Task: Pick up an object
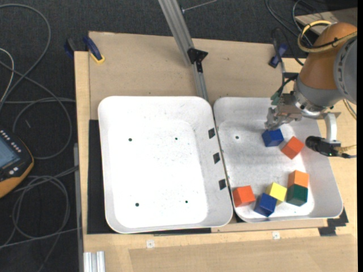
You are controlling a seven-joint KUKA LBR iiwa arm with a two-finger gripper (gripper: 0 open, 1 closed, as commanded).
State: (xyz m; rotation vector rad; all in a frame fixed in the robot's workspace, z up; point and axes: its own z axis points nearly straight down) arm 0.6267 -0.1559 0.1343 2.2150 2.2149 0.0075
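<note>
My gripper [278, 119] hangs low over the upper part of the right bin [244, 115], at the end of the grey arm with the orange band [332, 38]. Directly below and touching its tip in the image sits a blue cube [273, 137]. An orange-red cube [292, 147] lies just to the right of that cube. Near the bin's front edge cluster an orange cube [244, 195], a second blue cube [265, 204], a yellow cube [277, 191], another orange cube [298, 179] and a green cube [296, 194].
The left bin [113, 152] lies beside the right one, split from it by a ridge with black clips [216, 157]. A metal pole [181, 33] slants over the bench behind the bins. Cables lie on the floor at the left.
</note>
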